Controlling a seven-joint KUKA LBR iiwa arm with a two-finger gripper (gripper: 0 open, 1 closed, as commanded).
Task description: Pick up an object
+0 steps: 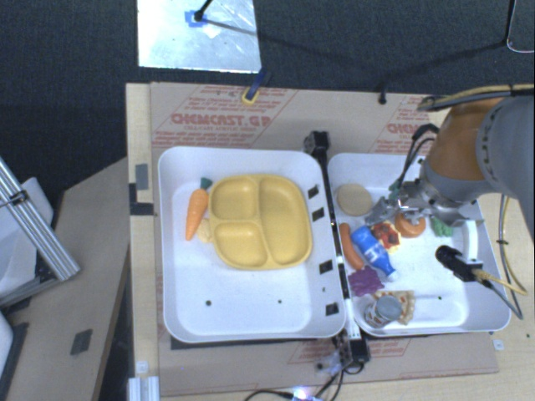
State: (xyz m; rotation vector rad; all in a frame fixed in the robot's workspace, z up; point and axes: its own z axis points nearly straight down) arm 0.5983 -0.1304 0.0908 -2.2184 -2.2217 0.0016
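We see the gripper [399, 211] low in the right bin [476, 303], directly over an orange toy [410, 225]; its grip is hidden. A blue bottle [371, 252] lies just beside it, toward the left bin [180, 299].

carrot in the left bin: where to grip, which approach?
Grip the carrot across its orange body near the middle, probably from straight above. It lies flat, lengthwise, leafy end toward the far wall, in the gap between the bin wall and the yellow divided plate, so the fingers should close across its narrow width.
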